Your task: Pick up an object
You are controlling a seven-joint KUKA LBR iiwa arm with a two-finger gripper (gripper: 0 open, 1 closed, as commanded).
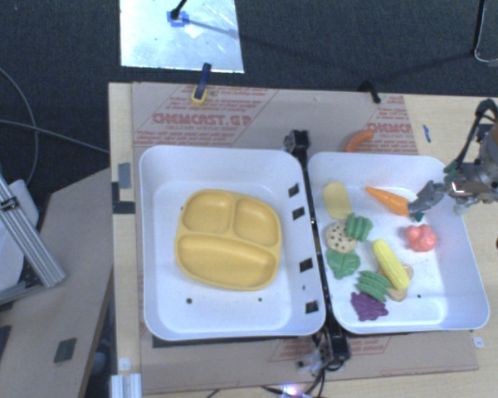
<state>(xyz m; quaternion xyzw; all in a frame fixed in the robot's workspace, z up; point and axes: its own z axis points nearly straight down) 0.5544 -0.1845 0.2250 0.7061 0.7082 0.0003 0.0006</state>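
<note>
1. Toy foods, your pick-up candidates, lie in the right bin (pixel 456 305); nearest you, at its 6 o'clock, sit the purple grapes (pixel 368 305) with a green ridged piece (pixel 373 283) touching them just above.
2. Next you find the yellow corn cob (pixel 391 263) slanting through the bin's middle, a green leafy piece (pixel 343 263) at its 9 o'clock, and a speckled cookie (pixel 339 237) beside a green pepper (pixel 358 226).
3. At the bin's 3 o'clock you see a pink lumpy piece (pixel 421 237). It lies loose on the floor.
4. Farther back, an orange carrot (pixel 388 198) points toward 10 o'clock, and a pale yellow piece (pixel 338 199) lies at its 9 o'clock.
5. Your claw (pixel 418 202) hangs at the carrot's thick end, just above the pink piece; you cannot tell from here whether it stands apart or together, and nothing visibly sits in it.
6. In the left bin (pixel 162 222) you have a yellow divided tray (pixel 228 239).
7. Farthest, on the desk (pixel 232 114) beyond the bins, an orange object (pixel 357 140) lies at the right bin's 12 o'clock.
</note>
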